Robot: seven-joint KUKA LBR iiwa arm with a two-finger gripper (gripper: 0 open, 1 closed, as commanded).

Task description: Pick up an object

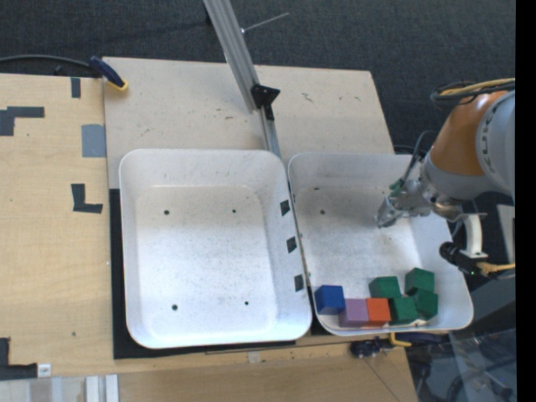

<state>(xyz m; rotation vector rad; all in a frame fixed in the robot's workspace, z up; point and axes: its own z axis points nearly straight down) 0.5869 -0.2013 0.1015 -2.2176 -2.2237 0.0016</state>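
Camera view: blocks in a row along the right bin's near wall; jaws' state unclear.

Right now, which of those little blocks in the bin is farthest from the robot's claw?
The blue block. It sits alone at the left end of the cluster in the right bin, while the green ones lie closer below the gripper.

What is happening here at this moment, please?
A grey robot arm with an orange band reaches in from the right, and its claw hangs over the right bin, above the bare upper part of its floor. The blocks lie in a cluster at the near end of that bin: a blue block, a purple block, an orange block and several green blocks. Nothing has been picked up yet.
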